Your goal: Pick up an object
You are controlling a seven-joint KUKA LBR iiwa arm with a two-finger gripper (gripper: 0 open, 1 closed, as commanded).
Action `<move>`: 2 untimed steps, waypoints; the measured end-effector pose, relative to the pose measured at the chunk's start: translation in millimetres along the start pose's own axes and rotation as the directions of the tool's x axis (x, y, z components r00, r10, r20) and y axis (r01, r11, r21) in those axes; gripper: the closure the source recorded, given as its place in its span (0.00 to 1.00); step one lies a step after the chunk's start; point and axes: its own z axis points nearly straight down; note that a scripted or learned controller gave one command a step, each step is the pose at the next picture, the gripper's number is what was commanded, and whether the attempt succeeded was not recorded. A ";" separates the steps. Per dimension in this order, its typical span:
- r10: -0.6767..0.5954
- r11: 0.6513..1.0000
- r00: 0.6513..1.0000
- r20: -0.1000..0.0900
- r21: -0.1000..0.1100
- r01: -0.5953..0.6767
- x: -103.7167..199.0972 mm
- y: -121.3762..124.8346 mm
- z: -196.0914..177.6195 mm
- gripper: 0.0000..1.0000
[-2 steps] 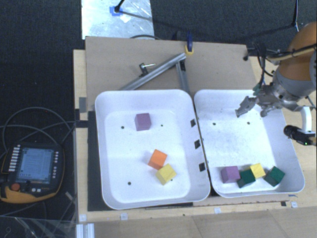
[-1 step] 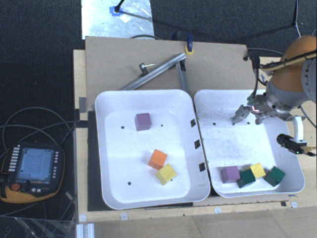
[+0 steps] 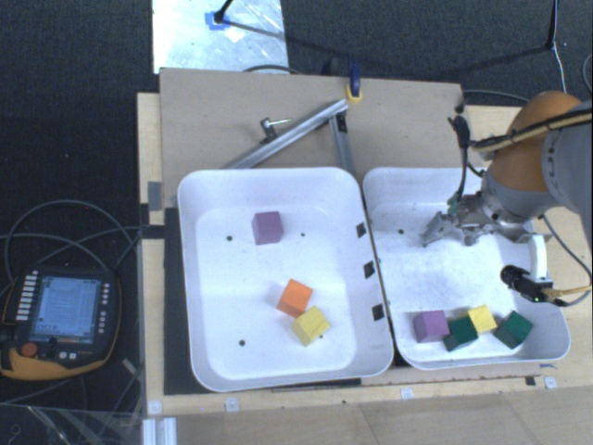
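My gripper (image 3: 447, 234) hangs over the upper middle of the right bin (image 3: 408, 193), its fingers spread open with nothing between them. Along that bin's front wall lie a purple cube (image 3: 430, 324), a dark green cube (image 3: 460, 332), a yellow cube (image 3: 481, 318) and another green cube (image 3: 512, 328), all well in front of the gripper. The left bin (image 3: 208, 248) holds a purple cube (image 3: 267, 227) near its back, plus an orange cube (image 3: 295, 297) touching a yellow cube (image 3: 310, 324) near the middle front.
The grey arm with its orange band (image 3: 537, 146) fills the right bin's far right side. A black connector (image 3: 522, 284) sticks out below the wrist. A metal bar (image 3: 287, 133) lies behind the left bin. A teach pendant (image 3: 57, 321) sits off the bench at left.
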 end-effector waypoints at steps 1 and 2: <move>-0.002 1.000 1.000 0.001 -0.007 0.002 -0.5 2.1 -14.4 1.00; -0.002 1.000 1.000 0.003 -0.012 0.002 -4.8 12.8 -74.0 1.00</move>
